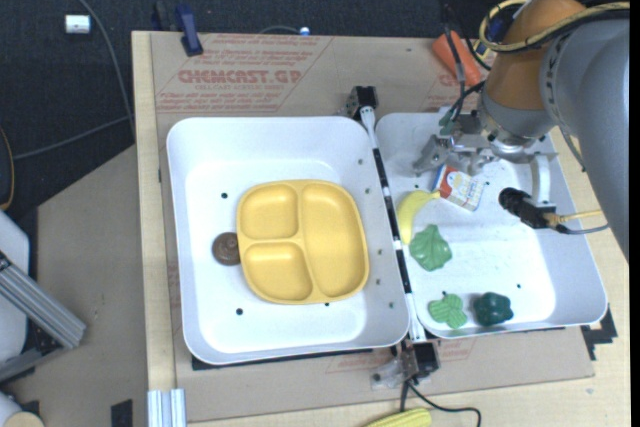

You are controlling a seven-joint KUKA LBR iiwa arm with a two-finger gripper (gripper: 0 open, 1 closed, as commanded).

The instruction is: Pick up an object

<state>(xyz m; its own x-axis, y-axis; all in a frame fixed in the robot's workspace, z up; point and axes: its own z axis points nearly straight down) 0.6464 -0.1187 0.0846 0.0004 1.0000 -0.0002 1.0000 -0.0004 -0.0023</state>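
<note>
Claw (462, 158): low over right bin's (560, 310) far end, above red-white packet (461, 188), partly hiding it; finger state cannot be told. Yellow item (412, 211) half-hidden at the divider.

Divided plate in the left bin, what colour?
Yellow. The divided plate has three compartments, all plain yellow, clearest in the camera view.

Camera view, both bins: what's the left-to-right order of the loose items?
Brown disc → yellow divided plate → yellow banana-shaped piece → light green leafy piece → dark green piece. Left out, since they overlap others in x: the small carton under the gripper and the small green piece at the front.
</note>
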